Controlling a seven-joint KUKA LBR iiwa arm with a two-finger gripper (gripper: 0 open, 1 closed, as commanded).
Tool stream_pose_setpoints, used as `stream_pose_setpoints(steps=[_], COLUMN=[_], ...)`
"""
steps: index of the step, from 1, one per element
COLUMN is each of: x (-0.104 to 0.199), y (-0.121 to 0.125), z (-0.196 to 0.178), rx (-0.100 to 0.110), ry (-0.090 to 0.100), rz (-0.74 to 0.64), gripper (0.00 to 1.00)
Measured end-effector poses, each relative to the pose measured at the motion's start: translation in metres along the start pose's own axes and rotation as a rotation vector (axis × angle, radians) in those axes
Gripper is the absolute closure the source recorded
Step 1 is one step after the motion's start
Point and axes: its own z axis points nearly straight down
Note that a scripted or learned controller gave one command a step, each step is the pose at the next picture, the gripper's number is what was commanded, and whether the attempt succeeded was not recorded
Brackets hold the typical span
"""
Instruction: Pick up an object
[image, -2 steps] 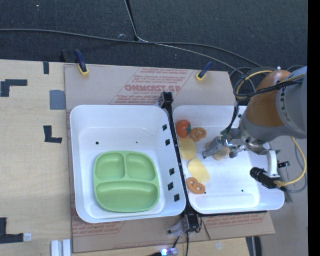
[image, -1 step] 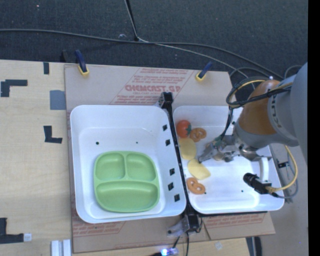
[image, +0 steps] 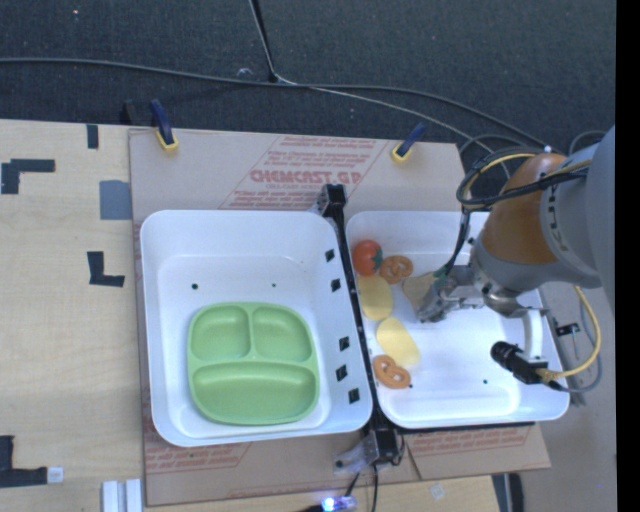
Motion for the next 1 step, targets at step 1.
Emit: stream_pose_setpoints(steps=[1], x=[0.0005], y=[-0.0016], z=[-0.0628], rx=[0.0], ry=[0.003], rz=[0.001], gripper=[1.0])
